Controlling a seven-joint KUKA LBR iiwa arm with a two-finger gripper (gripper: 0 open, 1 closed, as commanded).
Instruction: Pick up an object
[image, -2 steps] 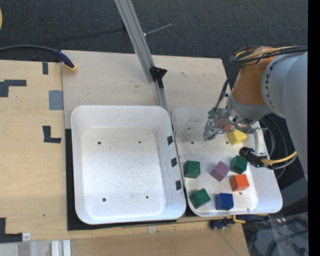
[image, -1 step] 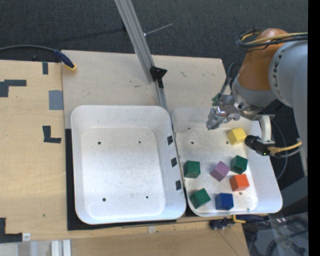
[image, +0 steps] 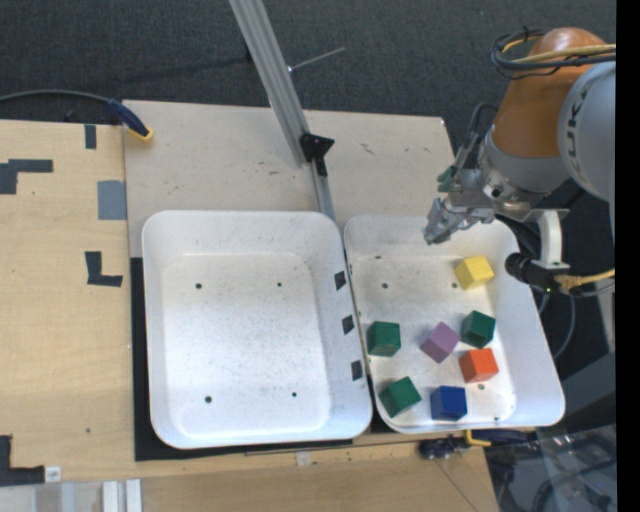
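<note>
So the right bin (image: 520, 300) has seven little blocks scattered in it: a yellow cube (image: 474, 271) near the top, a dark green cube (image: 478, 327) below it, a purple cube (image: 439, 342), an orange cube (image: 479, 364), a blue cube (image: 449, 402), and two more green ones, one in the middle left (image: 383, 338) and one lower down (image: 400, 395). They all look like plain painted cubes, roughly the same size, and none are stacked. The purple, dark green and orange ones sit close together.

The gripper (image: 441, 229) hangs over the top edge of that bin, pointing down and to the left, with nothing visible between its fingers. Honestly can't tell from this angle whether it's open or closed. The yellow cube is the nearest block, just down and to the right of the gripper tip and apart from it. Everything else lies well below it.

The left bin (image: 240, 330) sits right beside it on the counter (image: 60, 300).
</note>
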